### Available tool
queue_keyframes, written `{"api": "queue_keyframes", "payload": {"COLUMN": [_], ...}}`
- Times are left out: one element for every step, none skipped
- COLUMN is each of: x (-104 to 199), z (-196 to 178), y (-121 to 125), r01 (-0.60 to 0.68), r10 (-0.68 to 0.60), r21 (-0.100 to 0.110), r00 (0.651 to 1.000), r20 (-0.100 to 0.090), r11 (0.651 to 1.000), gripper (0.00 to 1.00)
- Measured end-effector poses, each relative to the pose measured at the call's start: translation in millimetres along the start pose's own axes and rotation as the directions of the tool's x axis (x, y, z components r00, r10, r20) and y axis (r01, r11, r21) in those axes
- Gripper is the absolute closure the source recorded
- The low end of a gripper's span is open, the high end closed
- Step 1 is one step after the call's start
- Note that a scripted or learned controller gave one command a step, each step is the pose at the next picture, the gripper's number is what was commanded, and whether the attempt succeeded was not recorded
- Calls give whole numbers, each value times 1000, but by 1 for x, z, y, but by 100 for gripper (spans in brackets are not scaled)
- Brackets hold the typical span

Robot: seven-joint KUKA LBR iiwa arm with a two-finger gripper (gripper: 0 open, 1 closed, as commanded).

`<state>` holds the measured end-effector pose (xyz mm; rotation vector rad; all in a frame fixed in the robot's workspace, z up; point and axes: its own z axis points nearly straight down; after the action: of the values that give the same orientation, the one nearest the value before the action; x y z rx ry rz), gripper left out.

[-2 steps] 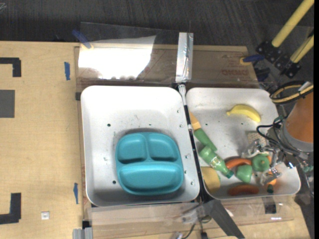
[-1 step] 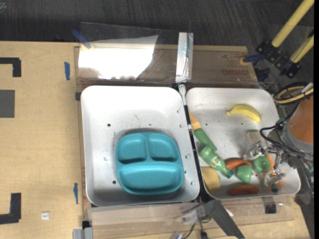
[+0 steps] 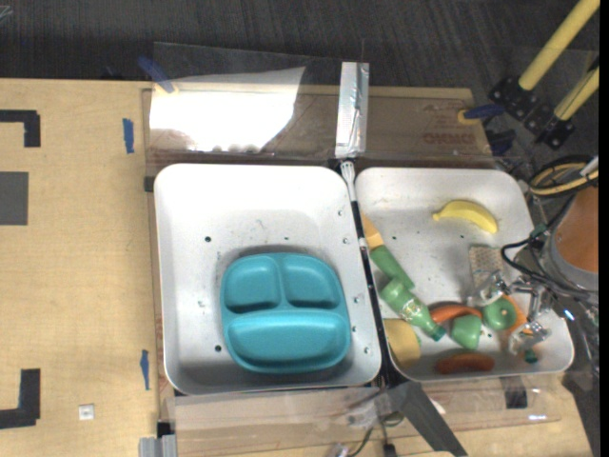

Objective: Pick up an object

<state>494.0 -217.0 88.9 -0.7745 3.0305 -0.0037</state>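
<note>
The right bin (image 3: 419,190) holds several toy foods. A yellow banana (image 3: 466,215) lies near its back. A long green bottle-shaped piece (image 3: 400,282) runs along the left wall, with a pale yellow round piece (image 3: 402,340) at its lower end. An orange piece (image 3: 451,310), a green pepper (image 3: 465,330) and a red sausage (image 3: 464,362) crowd the front. My gripper (image 3: 509,303) is low in the bin's front right corner, right over a second green piece (image 3: 497,315). Its metal parts and cables blur together there.
The left bin (image 3: 190,208) holds a teal divided tray (image 3: 284,310). A clear plastic sheet (image 3: 228,103) and a silver taped strip (image 3: 351,108) lie behind the bins. The arm's orange band (image 3: 582,241) sits at the right edge, with yellow poles (image 3: 561,36) behind it.
</note>
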Motion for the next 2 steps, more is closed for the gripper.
{"api": "queue_keyframes", "payload": {"x": [-4,-93], "z": [-12,-154], "y": [0,5], "r01": [0,-79], "r10": [0,79], "r21": [5,4], "r00": [1000,997], "r20": [9,3], "r11": [1000,997], "gripper": [100,100]}}
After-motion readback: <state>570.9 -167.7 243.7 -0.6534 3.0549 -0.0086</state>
